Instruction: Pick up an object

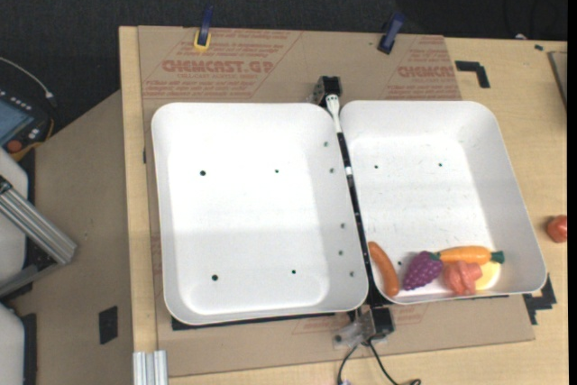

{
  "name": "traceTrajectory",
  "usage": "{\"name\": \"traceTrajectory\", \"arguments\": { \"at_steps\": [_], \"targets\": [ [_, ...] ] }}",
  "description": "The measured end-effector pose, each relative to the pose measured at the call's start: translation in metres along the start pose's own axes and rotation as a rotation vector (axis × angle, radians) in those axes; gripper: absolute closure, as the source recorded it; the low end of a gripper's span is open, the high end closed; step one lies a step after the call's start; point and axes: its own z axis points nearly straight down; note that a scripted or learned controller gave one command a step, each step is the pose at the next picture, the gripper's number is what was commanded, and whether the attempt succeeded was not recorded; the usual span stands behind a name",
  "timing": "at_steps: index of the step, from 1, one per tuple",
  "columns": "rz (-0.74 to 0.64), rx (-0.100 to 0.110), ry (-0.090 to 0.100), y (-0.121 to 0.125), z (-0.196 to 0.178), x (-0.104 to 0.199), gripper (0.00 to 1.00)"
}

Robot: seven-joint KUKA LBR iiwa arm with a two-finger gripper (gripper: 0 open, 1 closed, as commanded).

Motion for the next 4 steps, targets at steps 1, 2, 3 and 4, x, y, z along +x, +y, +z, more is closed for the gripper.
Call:
{"name": "traceTrajectory", "arguments": {
  "at_steps": [1, 2, 3, 4],
  "targets": [
    [-0.001, 0.006, 0.003, 0.022, 0.028, 0.001, 1.0],
    [0.001, -0.002, 0.0, -0.007, 0.008, 0.0, 1.0],
    [0.0, 0.007, 0.004, 0.004, 0.039, 0.001, 1.0],
    [0.0, 0.004, 0.003, -0.007, 0.038, 0.001, 1.0]
  ]
}}
